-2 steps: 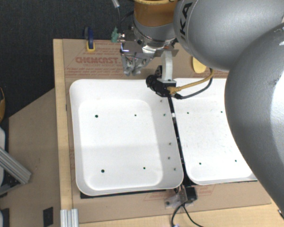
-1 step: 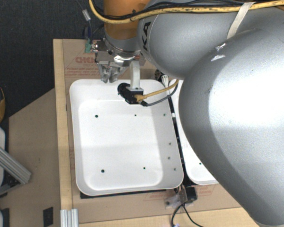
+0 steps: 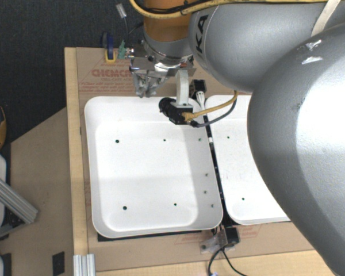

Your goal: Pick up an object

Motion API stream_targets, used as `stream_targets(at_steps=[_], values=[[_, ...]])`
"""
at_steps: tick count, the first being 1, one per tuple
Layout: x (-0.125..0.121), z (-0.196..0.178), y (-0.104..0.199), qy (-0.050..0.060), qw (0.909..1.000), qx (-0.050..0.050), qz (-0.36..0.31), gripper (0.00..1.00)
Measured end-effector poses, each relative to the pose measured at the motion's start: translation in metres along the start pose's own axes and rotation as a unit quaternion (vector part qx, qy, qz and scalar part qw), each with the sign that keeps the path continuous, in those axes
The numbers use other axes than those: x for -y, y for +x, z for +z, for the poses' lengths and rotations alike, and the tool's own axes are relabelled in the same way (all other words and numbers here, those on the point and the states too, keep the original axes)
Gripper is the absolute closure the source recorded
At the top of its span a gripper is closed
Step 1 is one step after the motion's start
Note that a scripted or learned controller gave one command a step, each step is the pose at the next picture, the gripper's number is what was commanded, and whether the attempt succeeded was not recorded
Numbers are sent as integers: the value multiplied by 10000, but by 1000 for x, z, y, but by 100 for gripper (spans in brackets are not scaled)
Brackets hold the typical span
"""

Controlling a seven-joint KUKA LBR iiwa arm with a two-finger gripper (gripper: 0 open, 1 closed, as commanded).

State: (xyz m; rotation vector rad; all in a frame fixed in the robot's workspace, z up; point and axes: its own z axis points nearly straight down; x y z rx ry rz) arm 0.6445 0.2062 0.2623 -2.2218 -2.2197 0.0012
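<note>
Plainly the pick is not yet made, as far as I can judge: no object sits in the metal end effector (image 3: 145, 85), and I cannot make out which object is meant. The one candidate I see is a small blue-and-yellow item (image 3: 109, 49), up and to the left of the end effector, lying outside the bins; what it is I cannot tell. So the whole task seems left to do: choose a thing, close on it, lift.

Whether the end effector is open or closed I cannot tell from this slant. It hangs over the far rim of the shallow white left bin (image 3: 92, 154), whose floor below it carries small dark dots. Just to its right a black module with cables (image 3: 173, 111) hangs from the wrist. Further right lies the second white bin (image 3: 241, 206). Both rest on the brown board surface (image 3: 75, 154), under the grey arm (image 3: 264, 33) with its orange band (image 3: 167, 4).
</note>
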Motion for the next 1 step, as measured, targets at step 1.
stream_targets(at_steps=[1], values=[[-11,-59,-51,-39,10000,0,12,100]])
